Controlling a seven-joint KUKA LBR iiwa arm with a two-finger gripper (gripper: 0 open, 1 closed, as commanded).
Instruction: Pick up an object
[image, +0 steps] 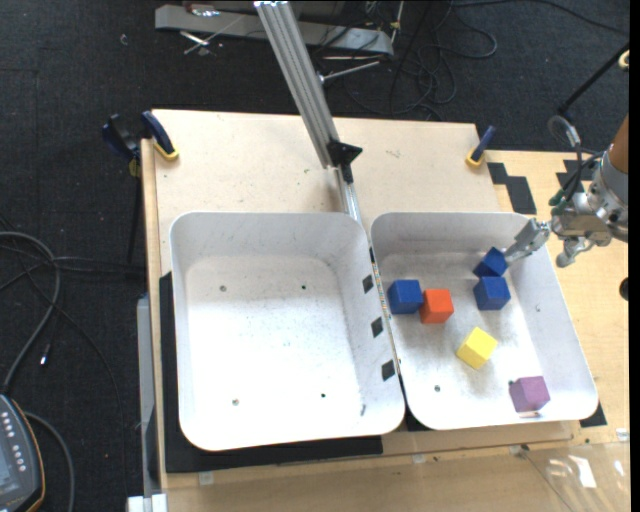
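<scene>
In the right bin (575, 345) the purple cube (528, 393) lies nearest, then the yellow cube (477, 347); farther in, the orange cube (436, 305) touches a blue cube (404, 295); farthest, two blue cubes (491, 278) sit just left of the pincer (550, 243), its spread fingers holding nothing.

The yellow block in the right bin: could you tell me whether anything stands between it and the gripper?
Yes. Two blue blocks sit between the gripper and the yellow block, near the right bin's upper right.
</scene>
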